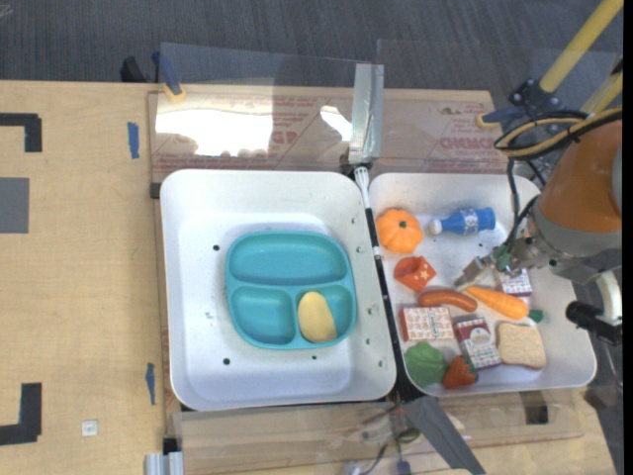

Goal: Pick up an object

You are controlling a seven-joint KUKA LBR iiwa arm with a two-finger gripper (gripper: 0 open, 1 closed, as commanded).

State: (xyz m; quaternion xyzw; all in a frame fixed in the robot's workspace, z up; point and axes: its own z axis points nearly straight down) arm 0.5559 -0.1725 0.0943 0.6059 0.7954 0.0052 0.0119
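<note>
So I'm hanging my pincer [492, 263] low over the right-hand shallow white bin [582, 372], right by the thick end of the orange plastic toy carrot [499, 302], which is lying tilted between the red-brown toy sausage [447, 299] and the small white printed packet [516, 283]. Honestly I cannot tell how wide the pincer is standing or whether anything is in it; it's a small grey blur against the clutter.

I'm treating the carrot as my target, since it's the closest thing. My guess is it's light, hollow, stiff and a bit slick (toy-food plastic usually is), so it won't crush but could squirt out sideways. I'm thinking the best hold is across the fat part near the middle, not the tapering tip, squeezing across its width.

What's worrying me is the crowding: the slice of tan toy bread [521, 344] is sitting just beside the carrot's narrow end, so I'm expecting to nudge neighbours.

Over in the left bin, the teal divided plastic tray [287, 265] is holding a yellow toy potato [316, 317], well apart from all this.
</note>
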